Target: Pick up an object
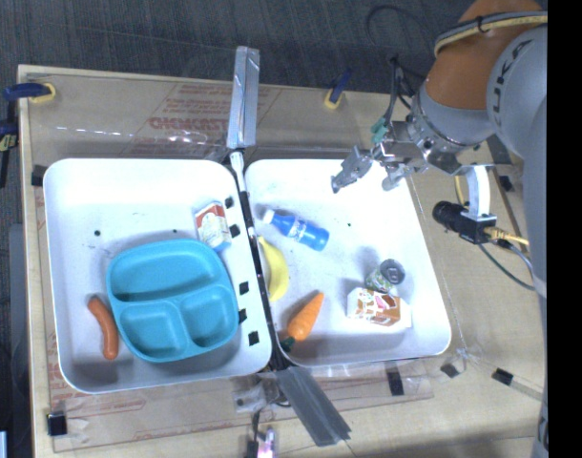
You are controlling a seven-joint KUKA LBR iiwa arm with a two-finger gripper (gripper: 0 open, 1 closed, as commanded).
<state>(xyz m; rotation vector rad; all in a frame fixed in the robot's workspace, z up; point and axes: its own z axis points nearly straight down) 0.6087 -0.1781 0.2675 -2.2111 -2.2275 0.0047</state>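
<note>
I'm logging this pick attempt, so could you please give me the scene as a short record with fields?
arm: reaches in from the right, gripper above the right bin's far edge
gripper contents: nothing between the fingers
left bin: blue divided tray, sausage, small carton
right bin: blue bottle, banana, carrot, small can, printed carton
nearest object to gripper: blue bottle
task status: no object picked up yet
</note>
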